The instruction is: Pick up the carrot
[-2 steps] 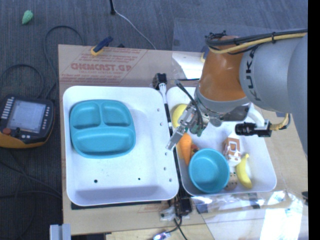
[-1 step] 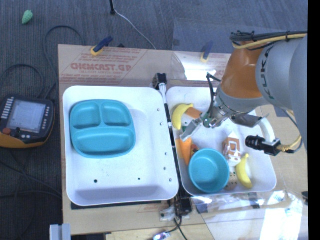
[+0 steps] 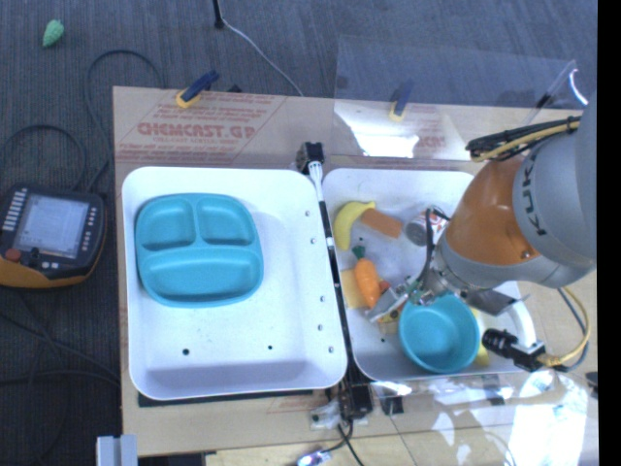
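Note:
The carrot, orange with a small green top, lies near the left wall of the right bin. My gripper is low in that bin, just right of the carrot and at the left rim of a blue bowl. Its fingers stand open, and the carrot lies beside them, not between them. The grey arm with its orange band reaches in from the right and hides part of the bin floor.
A yellow banana and an orange-brown block lie behind the carrot. A yellow piece sits under the carrot's left side. The left bin holds a blue divided plate. A teach pendant rests at far left.

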Tool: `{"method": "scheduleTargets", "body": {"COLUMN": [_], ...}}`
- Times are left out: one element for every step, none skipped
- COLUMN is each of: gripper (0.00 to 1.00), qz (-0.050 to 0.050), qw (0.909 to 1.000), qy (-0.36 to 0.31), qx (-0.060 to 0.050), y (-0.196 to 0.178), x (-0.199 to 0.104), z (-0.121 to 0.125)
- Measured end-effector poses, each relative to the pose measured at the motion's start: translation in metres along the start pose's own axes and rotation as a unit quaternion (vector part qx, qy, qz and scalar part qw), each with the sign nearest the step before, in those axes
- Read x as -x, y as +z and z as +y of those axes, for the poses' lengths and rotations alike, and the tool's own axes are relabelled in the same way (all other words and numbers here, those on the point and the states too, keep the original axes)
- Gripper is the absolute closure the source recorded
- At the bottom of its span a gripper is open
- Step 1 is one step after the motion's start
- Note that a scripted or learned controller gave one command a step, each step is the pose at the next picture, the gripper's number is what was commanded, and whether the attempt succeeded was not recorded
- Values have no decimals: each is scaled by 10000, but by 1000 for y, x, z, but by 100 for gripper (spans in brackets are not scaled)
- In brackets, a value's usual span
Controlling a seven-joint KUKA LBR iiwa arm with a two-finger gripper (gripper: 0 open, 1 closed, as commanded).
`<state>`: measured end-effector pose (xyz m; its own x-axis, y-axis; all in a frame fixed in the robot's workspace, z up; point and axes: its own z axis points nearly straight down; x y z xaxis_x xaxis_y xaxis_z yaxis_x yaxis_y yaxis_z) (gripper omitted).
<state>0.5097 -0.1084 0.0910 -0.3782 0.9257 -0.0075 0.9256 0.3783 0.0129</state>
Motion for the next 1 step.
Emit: {"method": "scheduleTargets", "body": {"gripper": [100], "qz": [-26], "qw": [10000], "qy": [-4], "qx": [32], "y": [-11], "x": [1], "z": [3]}}
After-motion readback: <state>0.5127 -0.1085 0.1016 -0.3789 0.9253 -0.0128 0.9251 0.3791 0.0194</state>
